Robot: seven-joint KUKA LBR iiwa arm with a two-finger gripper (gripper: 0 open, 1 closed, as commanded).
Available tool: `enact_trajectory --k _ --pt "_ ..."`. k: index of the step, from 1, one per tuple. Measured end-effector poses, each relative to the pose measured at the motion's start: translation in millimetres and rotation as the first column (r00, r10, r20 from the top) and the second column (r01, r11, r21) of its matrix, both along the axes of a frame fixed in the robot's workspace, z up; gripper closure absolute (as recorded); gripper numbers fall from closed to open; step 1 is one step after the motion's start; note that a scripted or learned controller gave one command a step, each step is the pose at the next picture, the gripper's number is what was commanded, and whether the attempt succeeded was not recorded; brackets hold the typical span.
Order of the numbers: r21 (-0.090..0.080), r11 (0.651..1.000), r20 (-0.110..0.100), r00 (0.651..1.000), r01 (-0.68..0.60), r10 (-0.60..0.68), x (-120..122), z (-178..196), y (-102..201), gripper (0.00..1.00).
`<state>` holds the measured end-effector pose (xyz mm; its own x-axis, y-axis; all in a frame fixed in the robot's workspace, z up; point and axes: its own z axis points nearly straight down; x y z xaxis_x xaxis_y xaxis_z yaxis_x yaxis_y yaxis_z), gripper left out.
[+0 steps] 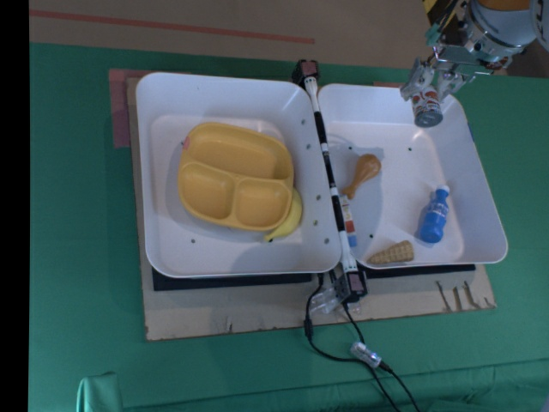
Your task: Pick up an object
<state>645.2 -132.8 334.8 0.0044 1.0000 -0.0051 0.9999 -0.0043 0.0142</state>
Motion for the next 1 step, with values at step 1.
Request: enact_trajectory --k 1 --pt "0.003 1.0 -0.005 1.0 0.0 0.0 -55.3 37.5 27.5 1.0"
